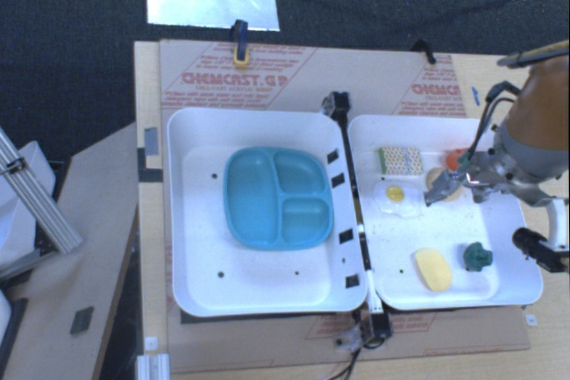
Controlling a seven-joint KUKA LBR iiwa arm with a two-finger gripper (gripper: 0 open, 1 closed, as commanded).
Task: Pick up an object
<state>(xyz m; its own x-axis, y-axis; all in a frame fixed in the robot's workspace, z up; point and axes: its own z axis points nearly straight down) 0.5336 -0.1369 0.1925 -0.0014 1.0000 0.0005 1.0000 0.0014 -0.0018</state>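
My gripper (442, 186) reaches in from the right and hangs low over the upper middle of the right bin (508, 289). It sits over a tan object that is mostly hidden beneath it. A small red-orange object (453, 159) lies just above and to its right. To its left are a small yellow piece (394, 193) and a speckled rectangular pad (401, 160). Nearer the front lie a yellow oblong block (433, 269) and a dark green object (477, 256).
The left bin (191, 280) holds a blue divided plate (277, 198). A black-clipped divider (347, 191) runs between the bins. The arm's body (539, 125) covers the right bin's far right side, with a black fitting (536, 246) at that rim.
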